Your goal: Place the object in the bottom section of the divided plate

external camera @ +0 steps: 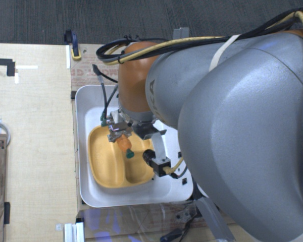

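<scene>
Orange object over yellow plate

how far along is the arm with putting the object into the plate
Done: the gripper is over the yellow divided plate in the white bin. In hand: a small orange object with a green end sits right below it; the grip is unclear. Left: resting it in the bottom section.

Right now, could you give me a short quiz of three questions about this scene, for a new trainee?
1. True or false: the divided plate is yellow.
2. The plate lies in: A) a white bin B) a brown bag C) bare wood.
3. Fill in: the small object just under the gripper is ____ with a green end.

Key: 1 true; 2 A; 3 orange.
</scene>
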